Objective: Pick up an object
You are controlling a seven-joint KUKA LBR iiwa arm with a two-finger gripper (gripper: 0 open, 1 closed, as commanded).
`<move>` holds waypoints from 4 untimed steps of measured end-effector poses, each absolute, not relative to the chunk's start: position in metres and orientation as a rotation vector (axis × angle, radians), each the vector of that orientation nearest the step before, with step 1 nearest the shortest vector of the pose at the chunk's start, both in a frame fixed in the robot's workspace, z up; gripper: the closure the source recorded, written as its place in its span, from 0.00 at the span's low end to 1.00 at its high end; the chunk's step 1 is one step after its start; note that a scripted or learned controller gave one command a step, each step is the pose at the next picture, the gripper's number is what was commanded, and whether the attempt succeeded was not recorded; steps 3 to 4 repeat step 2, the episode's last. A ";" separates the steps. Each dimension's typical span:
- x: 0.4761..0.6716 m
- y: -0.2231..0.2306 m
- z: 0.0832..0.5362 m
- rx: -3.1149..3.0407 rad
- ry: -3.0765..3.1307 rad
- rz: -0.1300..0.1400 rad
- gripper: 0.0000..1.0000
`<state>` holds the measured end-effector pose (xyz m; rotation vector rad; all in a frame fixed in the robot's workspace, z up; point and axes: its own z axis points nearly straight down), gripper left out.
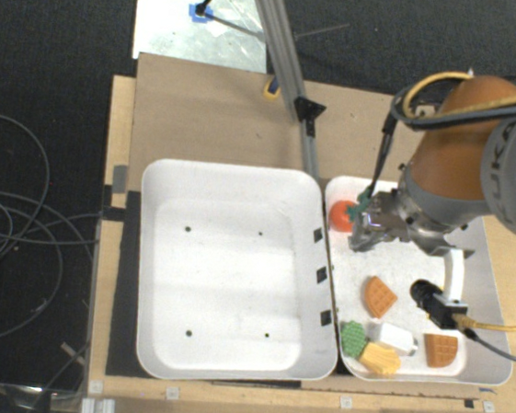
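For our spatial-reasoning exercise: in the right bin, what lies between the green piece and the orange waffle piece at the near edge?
In the camera view, a yellow piece and a small white block lie between the green piece and the orange waffle piece.

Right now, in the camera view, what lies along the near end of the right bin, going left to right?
Green piece → yellow piece → white block → orange waffle.
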<state>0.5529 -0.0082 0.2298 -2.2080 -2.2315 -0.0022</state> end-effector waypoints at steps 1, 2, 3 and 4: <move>0.541 0.042 0.220 -2.208 -2.231 -0.002 1.00; 0.520 0.093 0.234 -2.207 -2.233 -0.004 1.00; 0.520 0.093 0.234 -2.207 -2.233 -0.004 1.00; 0.520 0.093 0.234 -2.207 -2.233 -0.004 1.00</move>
